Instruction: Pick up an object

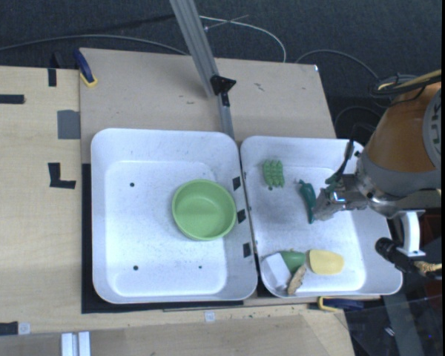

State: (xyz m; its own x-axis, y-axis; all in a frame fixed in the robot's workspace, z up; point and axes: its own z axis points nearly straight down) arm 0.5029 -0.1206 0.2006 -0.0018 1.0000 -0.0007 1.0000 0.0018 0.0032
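L bin [111,199] on the desk [30,162]: one green bowl [203,210], upright, right of centre, near the wall shared w/ the R bin [371,273].

R bin, left to right: small green ridged block [274,173] up top; dark green tool-like piece [307,199] mid-bin, lying roughly lengthwise. Bottom corner cluster: white scrap, tan stick, green lump [292,259] and yellow lump [326,262], all touching or just beside each other.

End effector [328,202] is low in the R bin, just right of the dark green piece; may be touching it, can't tell. Fingers too blurred and dark to read, so wide or narrow: can't tell. Nothing seen held.

Step, as I judge it: approach/grasp attempt on the dark green piece. Next needs fingers either side of it, close, then a straight lift and a check that it rises clear of the bin floor.
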